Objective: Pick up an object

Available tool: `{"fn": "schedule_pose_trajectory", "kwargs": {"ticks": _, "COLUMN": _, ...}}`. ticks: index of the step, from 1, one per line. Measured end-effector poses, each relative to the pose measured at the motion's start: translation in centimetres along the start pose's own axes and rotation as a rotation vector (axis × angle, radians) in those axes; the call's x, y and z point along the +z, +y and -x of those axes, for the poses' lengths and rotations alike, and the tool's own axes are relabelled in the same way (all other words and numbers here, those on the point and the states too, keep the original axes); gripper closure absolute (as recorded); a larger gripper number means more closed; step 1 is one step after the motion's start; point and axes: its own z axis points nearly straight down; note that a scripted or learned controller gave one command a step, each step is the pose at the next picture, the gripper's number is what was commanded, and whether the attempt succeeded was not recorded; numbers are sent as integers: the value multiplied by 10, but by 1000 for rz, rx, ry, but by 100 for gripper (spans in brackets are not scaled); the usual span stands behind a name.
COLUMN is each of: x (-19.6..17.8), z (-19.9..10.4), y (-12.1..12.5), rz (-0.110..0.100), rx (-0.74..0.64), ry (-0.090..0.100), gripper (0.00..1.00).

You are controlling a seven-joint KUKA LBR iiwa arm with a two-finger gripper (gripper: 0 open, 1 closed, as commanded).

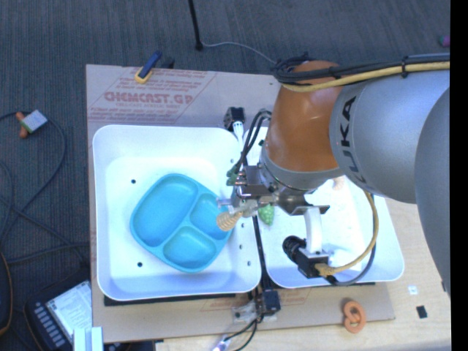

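Observation:
My gripper (240, 210) hangs under the grey and orange wrist, over the wall between the two white bins. A small tan, waffle-textured piece (227, 221) sticks out from between its fingertips, and the gripper is shut on it. The piece sits just over the right edge of a blue divided plate (172, 221) that lies in the left bin (102, 196). A small green object (267, 214) lies just right of the gripper, at the left side of the right bin (384, 265). The arm hides much of the right bin.
A black cable end with a yellow hose (303, 258) hangs from the arm over the right bin. On the cardboard outside the bins lie an orange ring (353, 314) at the front and a blue and yellow marker (148, 64) at the back left.

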Motion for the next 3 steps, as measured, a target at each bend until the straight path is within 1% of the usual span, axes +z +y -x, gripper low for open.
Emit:
{"fn": "schedule_pose_trajectory", "kwargs": {"ticks": 1, "x": 21, "z": 68, "y": 66, "rz": 1, "rx": 2, "ry": -2, "gripper": 100}}
{"fn": "schedule_pose_trajectory", "kwargs": {"ticks": 2, "x": 35, "z": 114, "y": 19, "rz": 1, "rx": 2, "ry": -1, "gripper": 100}}
{"fn": "schedule_pose_trajectory", "kwargs": {"ticks": 3, "x": 28, "z": 69, "y": 41, "rz": 1, "rx": 0, "ry": 0, "gripper": 100}}
